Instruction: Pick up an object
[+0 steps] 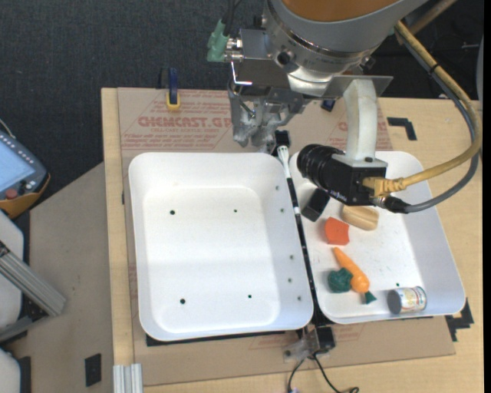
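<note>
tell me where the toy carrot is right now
In the camera view the toy carrot lies in the right bin, toward its near edge, just below the orange block and left of the small silver can.

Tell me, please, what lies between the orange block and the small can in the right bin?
In the camera view, the toy carrot lies between the orange block and the can, its green top toward the bin's middle.

Light: bright, even, from overhead.
Shadows: soft grey inside left bin (pixel 153 192).
Focus: sharp; arm (pixel 337 23) slightly blurred.
</note>
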Controlling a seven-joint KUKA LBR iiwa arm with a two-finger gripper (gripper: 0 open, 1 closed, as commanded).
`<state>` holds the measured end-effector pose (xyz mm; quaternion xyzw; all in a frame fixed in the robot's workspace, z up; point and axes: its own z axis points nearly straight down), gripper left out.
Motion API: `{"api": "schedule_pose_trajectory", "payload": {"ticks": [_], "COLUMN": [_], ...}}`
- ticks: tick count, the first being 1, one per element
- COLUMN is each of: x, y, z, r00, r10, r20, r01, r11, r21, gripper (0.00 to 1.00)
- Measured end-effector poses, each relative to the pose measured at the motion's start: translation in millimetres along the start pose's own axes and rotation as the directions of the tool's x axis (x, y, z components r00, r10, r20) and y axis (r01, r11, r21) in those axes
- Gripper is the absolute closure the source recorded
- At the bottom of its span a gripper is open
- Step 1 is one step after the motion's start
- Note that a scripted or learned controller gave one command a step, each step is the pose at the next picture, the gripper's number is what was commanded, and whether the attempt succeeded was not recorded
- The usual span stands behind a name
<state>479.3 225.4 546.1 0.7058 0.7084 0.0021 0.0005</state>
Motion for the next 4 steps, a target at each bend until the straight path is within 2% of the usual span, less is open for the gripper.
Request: {"api": "schedule_pose_trajectory", "payload": {"ticks": [4], "x": [2.9], "y": [1.1], "z": [-41.9], "r00": [1.000], "r10": [-0.006], "r20": [-0.005], "r01": [0.006], "r11": [1.000], "r21": [-0.010], "gripper": [1.00]}}
